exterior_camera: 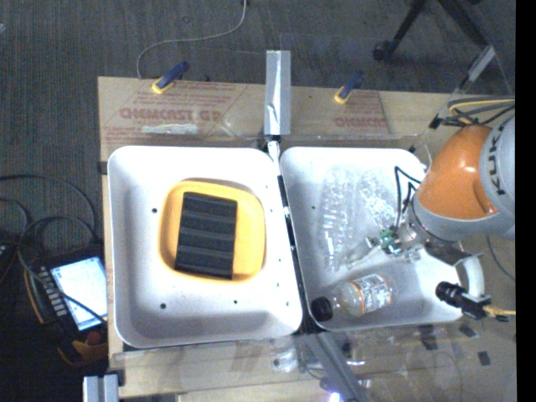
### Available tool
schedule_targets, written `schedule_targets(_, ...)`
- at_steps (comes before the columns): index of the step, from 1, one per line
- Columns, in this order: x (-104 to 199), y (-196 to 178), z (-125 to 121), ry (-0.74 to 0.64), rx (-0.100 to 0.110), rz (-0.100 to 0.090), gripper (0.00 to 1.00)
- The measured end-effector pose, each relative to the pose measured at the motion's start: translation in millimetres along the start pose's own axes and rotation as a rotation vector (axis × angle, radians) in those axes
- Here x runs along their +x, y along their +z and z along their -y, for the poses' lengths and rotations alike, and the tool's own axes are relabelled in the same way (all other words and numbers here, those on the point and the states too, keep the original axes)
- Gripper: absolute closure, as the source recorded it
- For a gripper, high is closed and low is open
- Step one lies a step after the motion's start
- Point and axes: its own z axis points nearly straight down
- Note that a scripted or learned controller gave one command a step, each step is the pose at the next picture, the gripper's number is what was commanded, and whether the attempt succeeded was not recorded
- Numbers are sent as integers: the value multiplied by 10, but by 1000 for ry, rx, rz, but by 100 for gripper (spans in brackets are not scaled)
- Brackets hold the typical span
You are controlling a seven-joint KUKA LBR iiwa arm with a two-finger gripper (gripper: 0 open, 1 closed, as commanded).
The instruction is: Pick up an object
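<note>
- Clear plastic bottle point(358, 296) with black cap and orange label lies on its side, lower right bin point(335, 162).
- Gripper point(390, 239) sits just above it over crinkly clear wrap point(347, 208); can't tell its opening.

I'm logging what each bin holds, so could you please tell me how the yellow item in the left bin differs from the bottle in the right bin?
The yellow block with a black ridged top is opaque and broad, lying flat mid-bin; the bottle is clear, slim and lies on its side near the front wall. The block lies alone, while the bottle lies near crumpled clear plastic. Both rest in white bins, apart from the hand.
</note>
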Motion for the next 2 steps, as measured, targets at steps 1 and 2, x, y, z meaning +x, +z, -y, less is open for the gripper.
schedule_targets(1,-426,-346,-478,46,-6,-14,0)
schedule_targets(2,-453,-433,-467,48,-5,-6,100)
